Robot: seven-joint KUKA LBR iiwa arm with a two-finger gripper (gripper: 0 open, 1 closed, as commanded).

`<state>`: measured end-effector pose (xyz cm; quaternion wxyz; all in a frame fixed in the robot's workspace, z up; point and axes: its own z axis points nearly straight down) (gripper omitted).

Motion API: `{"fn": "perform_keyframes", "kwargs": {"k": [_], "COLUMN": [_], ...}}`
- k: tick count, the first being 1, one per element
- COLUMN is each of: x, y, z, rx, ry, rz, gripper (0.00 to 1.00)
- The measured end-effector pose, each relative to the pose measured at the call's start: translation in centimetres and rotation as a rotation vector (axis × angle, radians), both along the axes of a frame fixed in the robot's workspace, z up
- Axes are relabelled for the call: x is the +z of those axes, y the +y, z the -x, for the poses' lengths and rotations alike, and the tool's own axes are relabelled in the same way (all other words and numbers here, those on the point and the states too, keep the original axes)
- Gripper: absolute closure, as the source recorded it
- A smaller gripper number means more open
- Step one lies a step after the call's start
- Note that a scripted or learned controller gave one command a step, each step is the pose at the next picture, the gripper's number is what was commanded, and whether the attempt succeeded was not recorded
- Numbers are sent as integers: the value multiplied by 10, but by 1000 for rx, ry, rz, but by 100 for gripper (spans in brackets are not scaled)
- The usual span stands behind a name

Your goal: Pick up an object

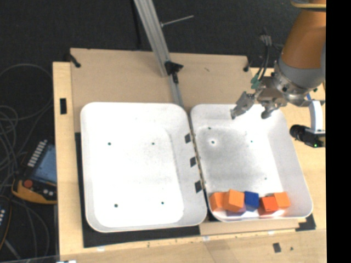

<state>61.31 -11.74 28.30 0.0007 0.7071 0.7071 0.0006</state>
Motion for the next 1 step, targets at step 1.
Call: {"fn": "perform_keyframes", "kwargs": {"k": [1], "x": [-168], "y": [-31], "z": [64], "rx": [-3], "ry": [10], "rz": [0], "gripper": [0]}}
